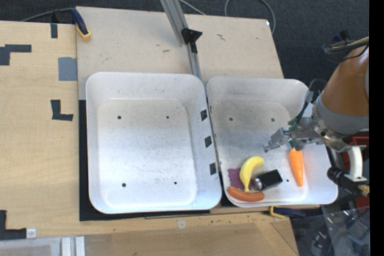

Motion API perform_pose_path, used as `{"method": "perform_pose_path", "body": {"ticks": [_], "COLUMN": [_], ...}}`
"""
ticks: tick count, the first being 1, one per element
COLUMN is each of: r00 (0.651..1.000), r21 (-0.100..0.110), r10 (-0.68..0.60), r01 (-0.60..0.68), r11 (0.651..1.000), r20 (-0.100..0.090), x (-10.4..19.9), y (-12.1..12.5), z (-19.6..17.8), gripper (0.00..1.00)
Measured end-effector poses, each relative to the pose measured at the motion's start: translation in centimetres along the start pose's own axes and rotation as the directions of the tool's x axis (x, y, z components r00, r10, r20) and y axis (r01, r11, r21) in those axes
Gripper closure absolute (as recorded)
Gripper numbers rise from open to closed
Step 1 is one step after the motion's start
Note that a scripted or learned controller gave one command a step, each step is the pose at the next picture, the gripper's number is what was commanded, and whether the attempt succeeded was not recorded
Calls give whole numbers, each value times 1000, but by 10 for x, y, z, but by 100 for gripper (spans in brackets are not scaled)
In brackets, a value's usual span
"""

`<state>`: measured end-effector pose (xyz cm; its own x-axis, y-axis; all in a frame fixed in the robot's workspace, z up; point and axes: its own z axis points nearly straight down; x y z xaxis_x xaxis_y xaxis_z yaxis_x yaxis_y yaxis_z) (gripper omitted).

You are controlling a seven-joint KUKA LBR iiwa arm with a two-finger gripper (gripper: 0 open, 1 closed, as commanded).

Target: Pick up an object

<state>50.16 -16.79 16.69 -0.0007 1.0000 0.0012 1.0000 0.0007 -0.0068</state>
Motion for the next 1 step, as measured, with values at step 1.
{"method": "perform_pose_path", "body": {"ticks": [1], "r00": [1000], "r21": [-7], "r10": [3], "r01": [-3], "r11": [1000], "r20": [1], "x": [-2], "y": [-4], "z": [60], "gripper": [0]}}
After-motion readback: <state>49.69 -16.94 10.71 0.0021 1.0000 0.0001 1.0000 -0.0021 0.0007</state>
